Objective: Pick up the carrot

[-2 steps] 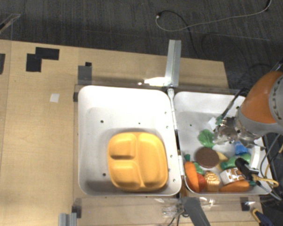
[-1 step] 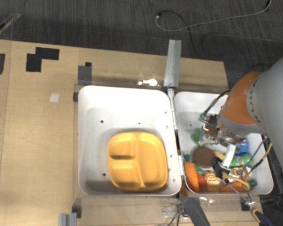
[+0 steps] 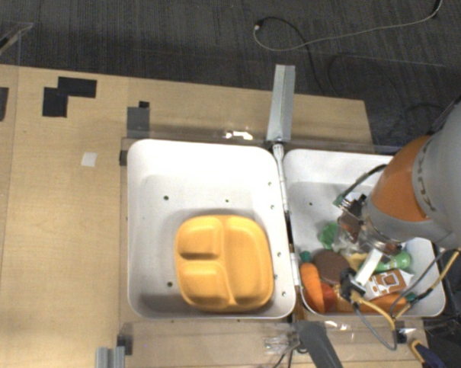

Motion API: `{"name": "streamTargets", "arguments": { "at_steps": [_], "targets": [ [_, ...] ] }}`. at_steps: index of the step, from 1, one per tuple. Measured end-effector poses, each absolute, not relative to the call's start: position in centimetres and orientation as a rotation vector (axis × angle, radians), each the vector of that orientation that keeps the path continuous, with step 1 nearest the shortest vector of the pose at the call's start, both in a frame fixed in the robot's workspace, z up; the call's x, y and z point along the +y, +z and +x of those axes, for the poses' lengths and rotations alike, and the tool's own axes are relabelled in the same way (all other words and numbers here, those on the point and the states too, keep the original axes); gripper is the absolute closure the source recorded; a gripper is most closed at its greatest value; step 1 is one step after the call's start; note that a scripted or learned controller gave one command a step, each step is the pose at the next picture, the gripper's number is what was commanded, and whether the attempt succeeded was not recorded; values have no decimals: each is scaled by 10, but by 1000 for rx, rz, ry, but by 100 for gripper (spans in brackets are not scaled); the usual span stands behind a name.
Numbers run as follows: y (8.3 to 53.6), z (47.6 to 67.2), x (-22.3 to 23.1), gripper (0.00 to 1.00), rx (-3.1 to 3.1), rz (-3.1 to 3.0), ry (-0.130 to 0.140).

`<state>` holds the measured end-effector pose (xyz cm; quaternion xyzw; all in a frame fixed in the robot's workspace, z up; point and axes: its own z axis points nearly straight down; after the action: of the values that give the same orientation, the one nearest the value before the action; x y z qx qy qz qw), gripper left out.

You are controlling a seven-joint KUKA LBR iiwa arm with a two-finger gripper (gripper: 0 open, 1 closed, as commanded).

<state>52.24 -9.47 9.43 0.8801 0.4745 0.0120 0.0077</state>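
Just one fixed cam here, mounted above the counter (image 3: 53, 233) and looking down at a slight slant, far enough back to catch both bins (image 3: 138, 213) plus some floor (image 3: 146, 23) behind.

Arm (image 3: 428, 188) overhangs cluttered right bin (image 3: 322, 172) – carrot (image 3: 312, 286) hemmed against left wall; left bin (image 3: 149, 214) roomier

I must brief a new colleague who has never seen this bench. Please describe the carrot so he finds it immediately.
Look at the right bin of the two white bins. The carrot lies near its front left corner, beside the wall dividing the bins. It is plain orange and stubby, unlike the brown piece next to it.
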Motion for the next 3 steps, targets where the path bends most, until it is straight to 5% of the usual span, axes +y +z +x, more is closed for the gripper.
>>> {"name": "streamTargets", "arguments": {
  "at_steps": [1,2,3],
  "targets": [
    [97,538,-154,100,1405,2807,6],
    [93,537,-102,100,1123,2921,27],
    [114,563,-156,100,1003,2976,5]
  ]
}}
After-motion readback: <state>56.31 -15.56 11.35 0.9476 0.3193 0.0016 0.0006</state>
